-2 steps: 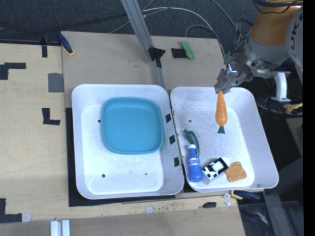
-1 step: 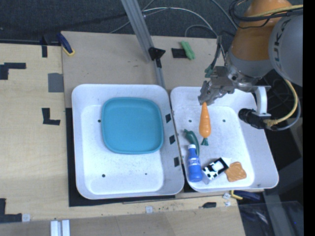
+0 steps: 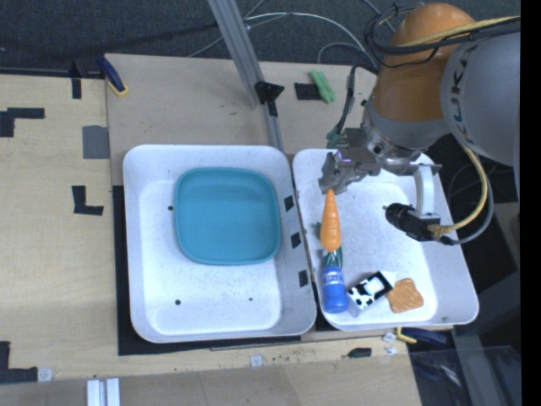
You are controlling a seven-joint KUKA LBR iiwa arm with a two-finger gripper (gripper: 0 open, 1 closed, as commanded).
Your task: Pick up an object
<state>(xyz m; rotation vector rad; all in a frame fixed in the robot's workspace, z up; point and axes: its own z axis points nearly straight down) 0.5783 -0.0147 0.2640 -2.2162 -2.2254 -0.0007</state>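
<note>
Tan wood counter [image 3: 51,227] with black tape marks, dark carpet along the top of the frame. Two white bins side by side: left bin [image 3: 144,311] holds a teal plate [image 3: 226,216], wide bare floor around it. Right bin [image 3: 452,294] is busier: carrot [image 3: 330,223] by its left wall, blue bottle [image 3: 334,288] below it, black-white cube [image 3: 369,291], orange lump [image 3: 407,296] lower right. My claw [image 3: 336,176] sits right above the carrot's top tip; can't tell if it's clenched or released.
</note>
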